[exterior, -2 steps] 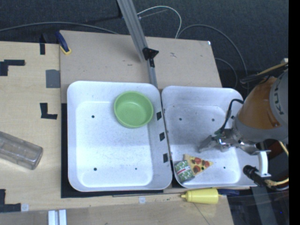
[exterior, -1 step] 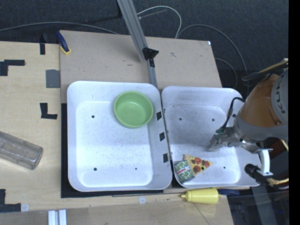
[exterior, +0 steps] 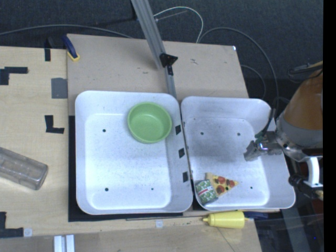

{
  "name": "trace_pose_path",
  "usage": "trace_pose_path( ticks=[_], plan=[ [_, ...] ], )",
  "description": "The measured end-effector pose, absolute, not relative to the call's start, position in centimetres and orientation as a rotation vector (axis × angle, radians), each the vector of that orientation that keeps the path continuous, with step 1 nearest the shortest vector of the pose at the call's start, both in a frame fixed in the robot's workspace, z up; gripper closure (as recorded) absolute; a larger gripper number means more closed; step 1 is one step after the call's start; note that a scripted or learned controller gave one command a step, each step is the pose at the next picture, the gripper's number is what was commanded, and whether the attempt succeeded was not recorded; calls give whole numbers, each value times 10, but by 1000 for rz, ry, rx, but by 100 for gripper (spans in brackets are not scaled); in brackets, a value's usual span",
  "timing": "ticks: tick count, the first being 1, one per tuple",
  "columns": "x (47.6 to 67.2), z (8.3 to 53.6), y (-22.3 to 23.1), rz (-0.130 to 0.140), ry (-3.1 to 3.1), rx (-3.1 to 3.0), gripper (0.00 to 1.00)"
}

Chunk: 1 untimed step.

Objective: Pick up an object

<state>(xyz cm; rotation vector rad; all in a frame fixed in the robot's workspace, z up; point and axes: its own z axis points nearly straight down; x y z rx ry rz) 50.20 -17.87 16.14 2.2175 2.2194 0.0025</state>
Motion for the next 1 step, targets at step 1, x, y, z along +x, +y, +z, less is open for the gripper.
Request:
trace_pose_path(
  ticks=[1],
  plan=[
    [510,222,-177,4,2221,2215,100]
  ],
)
